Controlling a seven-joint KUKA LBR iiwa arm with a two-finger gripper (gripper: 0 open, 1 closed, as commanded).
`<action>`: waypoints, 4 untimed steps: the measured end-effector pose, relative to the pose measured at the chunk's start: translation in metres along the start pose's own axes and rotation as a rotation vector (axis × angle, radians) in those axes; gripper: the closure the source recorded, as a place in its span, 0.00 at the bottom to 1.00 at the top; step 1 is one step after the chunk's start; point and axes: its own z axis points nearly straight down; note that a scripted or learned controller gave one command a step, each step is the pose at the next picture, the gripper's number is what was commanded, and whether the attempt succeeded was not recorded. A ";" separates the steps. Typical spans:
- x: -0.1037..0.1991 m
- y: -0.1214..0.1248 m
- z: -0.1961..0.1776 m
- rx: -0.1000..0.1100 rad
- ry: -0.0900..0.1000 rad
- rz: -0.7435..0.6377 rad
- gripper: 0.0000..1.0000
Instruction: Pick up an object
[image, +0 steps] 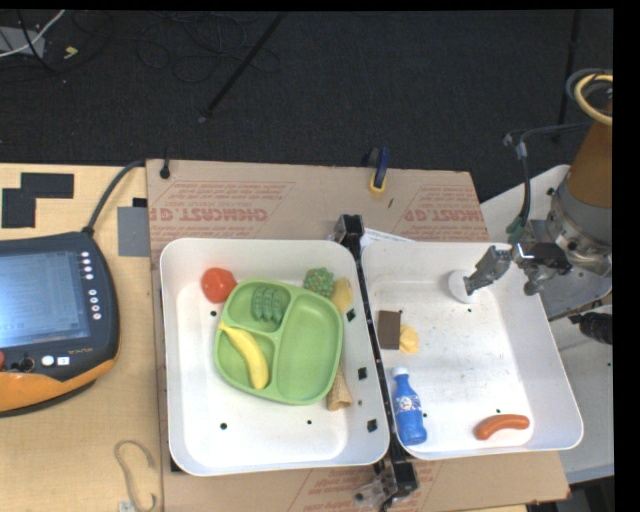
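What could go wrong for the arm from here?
The gripper hangs by a small white object near the right bin's far wall; a grab there might knock the wall or nudge the object away. The blue bottle lies against the divider, leaving a finger little room.

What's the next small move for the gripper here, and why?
Probably lower straight down. The gripper hangs over the right bin at its far side, beside a small white object, with nothing between its fingers. That object looks like the nearest pick; the blue bottle and sausage lie farther off.
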 end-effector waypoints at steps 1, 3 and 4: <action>0.000 0.002 -0.007 -0.013 -0.002 -0.002 0.00; 0.000 0.005 0.121 -0.005 0.000 -0.002 0.00; 0.008 0.008 0.182 -0.010 -0.001 0.001 0.00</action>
